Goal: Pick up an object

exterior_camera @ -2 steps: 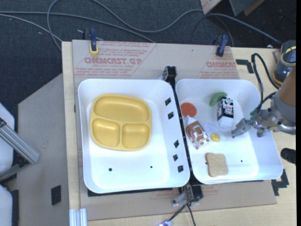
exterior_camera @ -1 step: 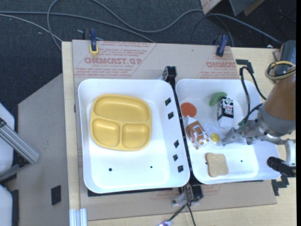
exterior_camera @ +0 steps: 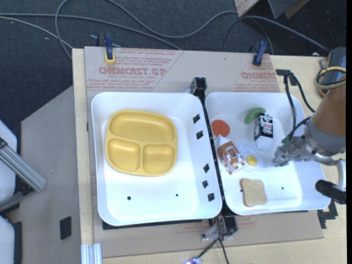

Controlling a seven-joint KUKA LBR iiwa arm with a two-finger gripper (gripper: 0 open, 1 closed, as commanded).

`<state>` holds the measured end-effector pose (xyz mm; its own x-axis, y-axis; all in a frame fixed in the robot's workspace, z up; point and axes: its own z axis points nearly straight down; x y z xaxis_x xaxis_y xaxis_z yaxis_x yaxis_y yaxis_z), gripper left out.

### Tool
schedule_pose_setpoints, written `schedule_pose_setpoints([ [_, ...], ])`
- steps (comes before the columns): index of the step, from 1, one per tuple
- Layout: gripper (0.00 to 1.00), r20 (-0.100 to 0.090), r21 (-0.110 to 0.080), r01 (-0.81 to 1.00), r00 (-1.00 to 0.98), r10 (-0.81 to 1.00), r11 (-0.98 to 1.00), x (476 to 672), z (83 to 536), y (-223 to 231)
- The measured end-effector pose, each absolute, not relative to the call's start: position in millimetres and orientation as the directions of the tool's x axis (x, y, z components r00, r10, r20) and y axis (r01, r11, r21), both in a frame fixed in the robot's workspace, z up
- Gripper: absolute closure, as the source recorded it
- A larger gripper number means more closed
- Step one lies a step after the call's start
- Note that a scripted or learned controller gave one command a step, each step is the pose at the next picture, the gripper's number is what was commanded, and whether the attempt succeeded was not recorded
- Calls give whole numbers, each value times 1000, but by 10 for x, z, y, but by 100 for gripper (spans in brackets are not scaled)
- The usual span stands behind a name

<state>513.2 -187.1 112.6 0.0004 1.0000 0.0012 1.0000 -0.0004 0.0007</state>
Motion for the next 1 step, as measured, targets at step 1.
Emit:
schedule_pose_setpoints([
  [1, 100, -1, 4, 1000, 0, 1000, 0, 5102, 1566, -1905],
])
